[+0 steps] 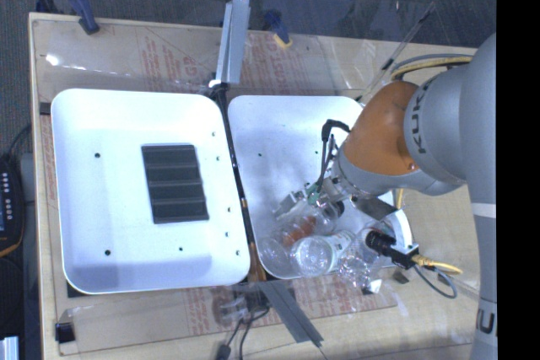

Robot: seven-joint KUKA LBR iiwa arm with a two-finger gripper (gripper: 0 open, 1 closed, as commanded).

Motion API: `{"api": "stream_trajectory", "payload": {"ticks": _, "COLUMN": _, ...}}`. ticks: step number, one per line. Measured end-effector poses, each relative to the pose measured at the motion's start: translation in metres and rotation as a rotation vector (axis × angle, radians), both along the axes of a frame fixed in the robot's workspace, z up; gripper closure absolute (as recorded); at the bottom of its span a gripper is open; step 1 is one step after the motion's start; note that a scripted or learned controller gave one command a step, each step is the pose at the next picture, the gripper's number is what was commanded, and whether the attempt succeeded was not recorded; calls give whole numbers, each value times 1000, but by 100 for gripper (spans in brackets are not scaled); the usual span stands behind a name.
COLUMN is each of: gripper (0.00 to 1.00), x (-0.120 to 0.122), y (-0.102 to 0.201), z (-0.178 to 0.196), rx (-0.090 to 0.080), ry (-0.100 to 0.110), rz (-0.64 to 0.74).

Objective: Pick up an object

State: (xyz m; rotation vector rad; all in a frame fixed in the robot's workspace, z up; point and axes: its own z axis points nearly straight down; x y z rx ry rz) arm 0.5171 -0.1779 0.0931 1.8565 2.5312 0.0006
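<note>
My gripper [314, 202] reaches down into the right bin [270, 139], near its front half, under the orange wrist band. Just below it lies a clear plastic bottle [310, 253] with an orange patch beside it, among crumpled clear plastic [359, 270] at the bin's front edge. The wrist hides the fingertips, and whether anything sits between them is not visible. In the left bin [93, 131] a dark ribbed rectangular block [175, 183] lies flat near the middle.
A grey metal bar [231, 38] stands at the back between the bins. Blue clamps [84, 13] sit on the bench's rear edge. The back half of the right bin is bare white floor.
</note>
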Motion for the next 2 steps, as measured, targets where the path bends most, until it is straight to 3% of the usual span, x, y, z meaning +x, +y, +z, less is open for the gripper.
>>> {"api": "stream_trajectory", "payload": {"ticks": 1, "gripper": 0, "x": -28, "y": 25, "z": 11, "rx": -24, "ry": -42, "rz": 47}}
{"api": "stream_trajectory", "payload": {"ticks": 2, "gripper": 0, "x": -5, "y": 37, "z": 3, "rx": -4, "ry": -9, "rz": 43}}
